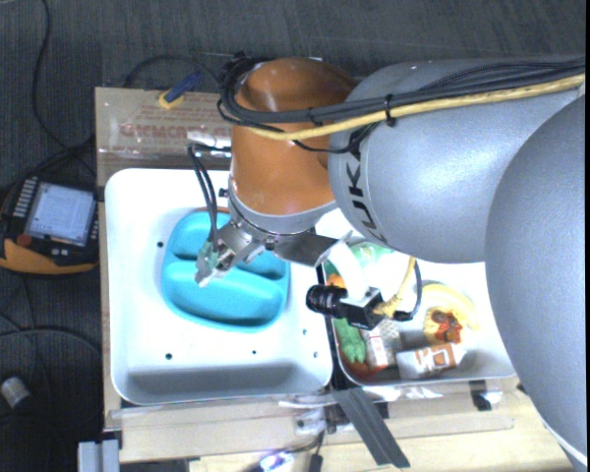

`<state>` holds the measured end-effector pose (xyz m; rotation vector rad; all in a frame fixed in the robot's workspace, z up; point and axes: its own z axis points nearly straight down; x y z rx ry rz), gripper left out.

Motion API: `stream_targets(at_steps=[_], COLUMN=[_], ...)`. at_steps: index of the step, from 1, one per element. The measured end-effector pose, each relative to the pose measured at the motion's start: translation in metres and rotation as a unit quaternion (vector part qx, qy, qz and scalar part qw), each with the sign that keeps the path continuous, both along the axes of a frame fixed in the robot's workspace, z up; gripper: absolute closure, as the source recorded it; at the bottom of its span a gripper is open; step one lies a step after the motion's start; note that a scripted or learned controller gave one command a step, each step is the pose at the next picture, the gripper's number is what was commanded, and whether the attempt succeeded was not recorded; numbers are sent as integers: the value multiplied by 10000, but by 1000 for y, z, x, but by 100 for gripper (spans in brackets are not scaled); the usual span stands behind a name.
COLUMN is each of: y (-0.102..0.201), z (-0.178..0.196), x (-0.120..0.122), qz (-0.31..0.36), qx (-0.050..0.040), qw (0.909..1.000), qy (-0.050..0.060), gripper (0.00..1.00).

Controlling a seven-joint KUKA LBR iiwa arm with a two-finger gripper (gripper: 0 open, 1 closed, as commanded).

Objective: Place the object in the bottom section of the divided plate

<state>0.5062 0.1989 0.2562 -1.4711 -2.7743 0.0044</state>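
The smooth blue plate (pixel 226 285), rounded and ridged into sections, lay in the left white bin (pixel 138 362). Packets cluttered the right bin (pixel 492 367); their print was unreadable. The arm (pixel 285 146) bent down, gripper (pixel 208 266) at the plate's upper-left; whether its jaws held anything, I couldn't tell.

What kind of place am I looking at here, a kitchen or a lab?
Most likely a robotics lab or test cell, not a kitchen. A wooden bench on grey carpet bears two white bins, the arm reaches over a blue divided plate, and a handheld control pendant lies on the floor among cables.
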Motion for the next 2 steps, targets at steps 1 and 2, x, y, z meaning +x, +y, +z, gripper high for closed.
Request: stream_targets(at_steps=[1, 2], y=[-41, -41], z=[-10, -10], x=[-10, -10], qz=[-431, -433], qx=[9, 9], qw=[9991, 9991], qy=[4, 4], gripper=[100, 0])
